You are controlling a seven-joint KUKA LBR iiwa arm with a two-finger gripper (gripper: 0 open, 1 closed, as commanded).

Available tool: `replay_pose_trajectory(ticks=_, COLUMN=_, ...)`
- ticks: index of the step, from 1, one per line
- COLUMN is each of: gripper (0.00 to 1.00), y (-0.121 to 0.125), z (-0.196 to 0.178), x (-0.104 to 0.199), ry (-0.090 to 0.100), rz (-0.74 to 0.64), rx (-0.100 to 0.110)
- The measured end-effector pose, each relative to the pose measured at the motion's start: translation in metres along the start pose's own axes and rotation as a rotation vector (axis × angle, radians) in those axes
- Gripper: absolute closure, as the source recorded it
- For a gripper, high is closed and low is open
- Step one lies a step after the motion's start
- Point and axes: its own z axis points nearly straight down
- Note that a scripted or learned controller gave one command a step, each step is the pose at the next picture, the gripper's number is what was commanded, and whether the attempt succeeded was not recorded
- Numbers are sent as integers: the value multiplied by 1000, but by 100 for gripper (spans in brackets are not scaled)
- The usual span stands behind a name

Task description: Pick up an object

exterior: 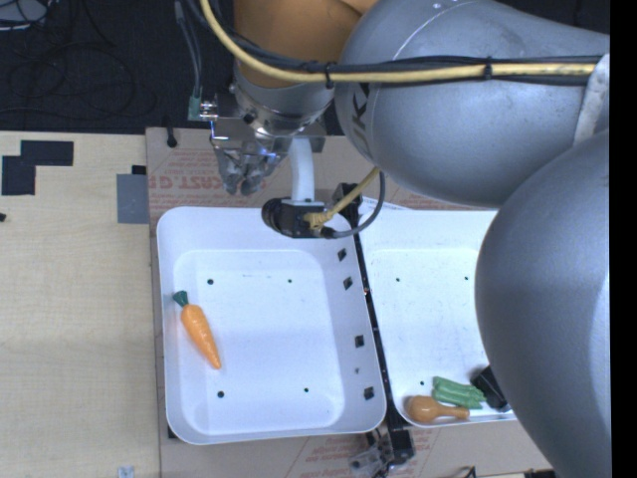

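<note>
An orange toy carrot (199, 335) with a green top lies near the left wall of the left bin (259, 421). In the right bin (428, 267), at its front edge, rest a green pod (458, 393) and a yellow-orange pear-like piece (435, 409), side by side. My gripper (246, 174) hangs over the bench just behind the back left corner of the left bin, well away from the carrot. I see nothing in it.
A black object (490, 386) sits beside the pod, partly hidden by the arm. A black ring with a yellow cable (295, 217) hangs at the left bin's back rim. The big grey arm covers the right bin's right part.
</note>
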Motion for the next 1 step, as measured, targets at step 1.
replay_pose_trajectory(ticks=1, gripper=100, y=-11, z=40, x=-47, ry=-2, rz=5, rx=3)
